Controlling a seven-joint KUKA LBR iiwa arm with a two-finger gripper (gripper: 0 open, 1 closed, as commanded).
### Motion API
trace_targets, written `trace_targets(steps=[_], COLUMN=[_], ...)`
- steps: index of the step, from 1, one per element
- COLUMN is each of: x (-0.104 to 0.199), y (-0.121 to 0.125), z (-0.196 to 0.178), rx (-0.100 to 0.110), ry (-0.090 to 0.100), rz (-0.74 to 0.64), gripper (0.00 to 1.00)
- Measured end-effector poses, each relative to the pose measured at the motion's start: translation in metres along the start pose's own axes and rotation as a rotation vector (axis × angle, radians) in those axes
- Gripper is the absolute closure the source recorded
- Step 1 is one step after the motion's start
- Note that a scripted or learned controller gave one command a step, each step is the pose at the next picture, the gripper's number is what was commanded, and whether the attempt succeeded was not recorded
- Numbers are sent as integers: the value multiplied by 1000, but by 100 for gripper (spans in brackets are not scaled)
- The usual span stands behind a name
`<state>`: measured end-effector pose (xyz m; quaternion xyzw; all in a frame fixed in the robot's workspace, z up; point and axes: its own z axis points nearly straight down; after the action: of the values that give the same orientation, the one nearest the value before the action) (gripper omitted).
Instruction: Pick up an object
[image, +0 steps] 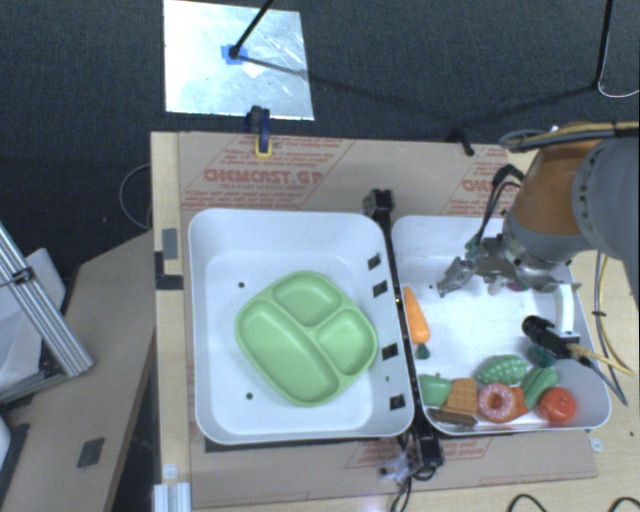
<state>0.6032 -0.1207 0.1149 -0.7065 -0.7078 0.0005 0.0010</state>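
The gripper (470, 268) is seen spread wide with nothing in it, over the right bin (440, 240). The carrot (415, 318) lies by the bin's left wall; likely light, stiff, slippery plastic, best pinched across its thick middle.

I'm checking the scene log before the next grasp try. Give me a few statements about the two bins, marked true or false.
1. The green divided plate lies in the left bin. True.
2. The toy carrot lies on the plate. False: it lies in the right bin, by the divider.
3. The pink donut lies near the right bin's front edge. True.
4. The gripper holds the red tomato. False: the tomato lies in the bin's front corner.
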Motion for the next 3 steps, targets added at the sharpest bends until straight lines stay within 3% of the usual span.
trace_targets(steps=[1, 2, 3], x=[0, 0, -4], y=[1, 2, 2], z=[31, 19, -44], rx=[-2, -6, -7], ry=[-1, -1, -2], rz=[1, 2, 1], gripper=[0, 100, 100])
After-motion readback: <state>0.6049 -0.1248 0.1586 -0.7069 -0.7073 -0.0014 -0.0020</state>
